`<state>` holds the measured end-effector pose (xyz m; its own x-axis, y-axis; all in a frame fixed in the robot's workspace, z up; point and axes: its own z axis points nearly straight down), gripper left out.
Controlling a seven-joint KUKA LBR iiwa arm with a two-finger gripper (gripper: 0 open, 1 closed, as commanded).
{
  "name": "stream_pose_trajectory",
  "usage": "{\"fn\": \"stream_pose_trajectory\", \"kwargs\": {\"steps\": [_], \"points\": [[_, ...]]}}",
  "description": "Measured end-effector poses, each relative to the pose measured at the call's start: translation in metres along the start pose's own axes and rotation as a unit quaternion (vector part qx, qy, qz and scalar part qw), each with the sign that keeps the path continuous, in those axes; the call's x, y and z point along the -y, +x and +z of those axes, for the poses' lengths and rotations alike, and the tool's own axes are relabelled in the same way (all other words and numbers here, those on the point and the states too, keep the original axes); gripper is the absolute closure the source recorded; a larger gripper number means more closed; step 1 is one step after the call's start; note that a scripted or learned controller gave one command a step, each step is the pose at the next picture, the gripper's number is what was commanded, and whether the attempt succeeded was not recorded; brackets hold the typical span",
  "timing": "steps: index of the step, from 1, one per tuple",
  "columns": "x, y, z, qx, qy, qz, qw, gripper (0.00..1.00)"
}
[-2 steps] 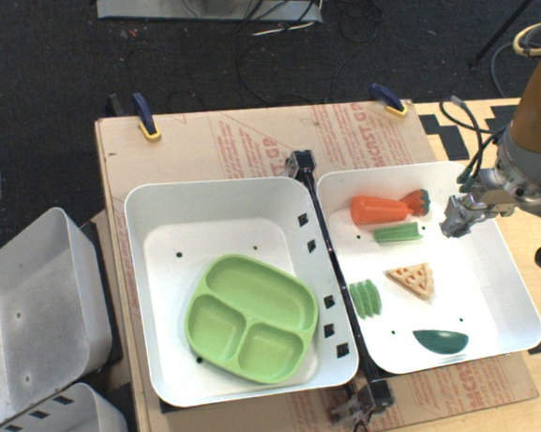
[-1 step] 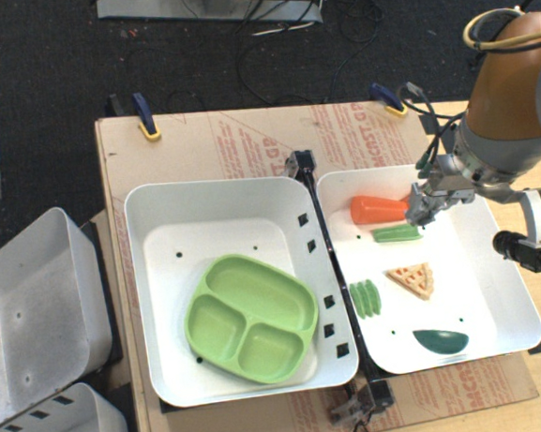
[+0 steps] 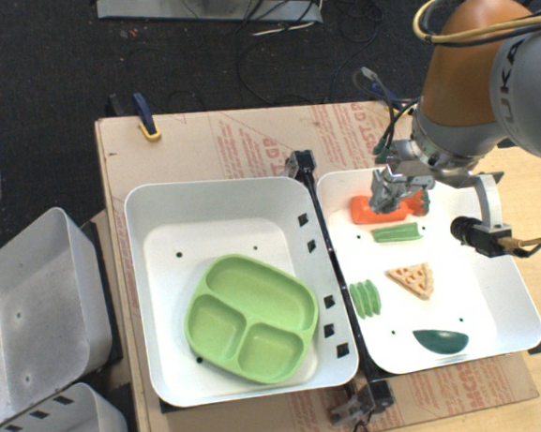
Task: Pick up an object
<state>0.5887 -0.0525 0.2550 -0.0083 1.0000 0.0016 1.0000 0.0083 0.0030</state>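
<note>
Dark floor with loose cables surrounds the tabletop (image 3: 208,150), a brown board bearing two shallow white bins side by side. From the right, the grey arm (image 3: 484,69) with its orange band reaches in and bends down over the far end of the right bin (image 3: 513,302). Its hand (image 3: 393,198) sits low, right at an orange object (image 3: 376,212) lying near that bin's far wall; whether the hand is clenched on it or released cannot be told from this angle. Just in front of the orange object lies a green pod-shaped piece (image 3: 396,234), close enough to crowd the hand. Nearer the camera are a pizza-slice toy (image 3: 413,280), a ridged green piece (image 3: 364,298) by the bin's left wall, and a dark green leaf-like piece (image 3: 441,340). A light green divided tray (image 3: 249,317) lies in the left bin (image 3: 158,220).
</note>
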Motion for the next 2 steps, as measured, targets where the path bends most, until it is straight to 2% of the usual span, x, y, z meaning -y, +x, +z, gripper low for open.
{"fn": "stream_pose_trajectory", "kwargs": {"steps": [1, 2], "points": [[-0.018, 0.051, 0.017, 0.0, 0.001, 0.001, 1.0, 1.0], [-0.038, 0.103, 0.009, 0.0, 0.0, 0.0, 1.0, 1.0]]}}
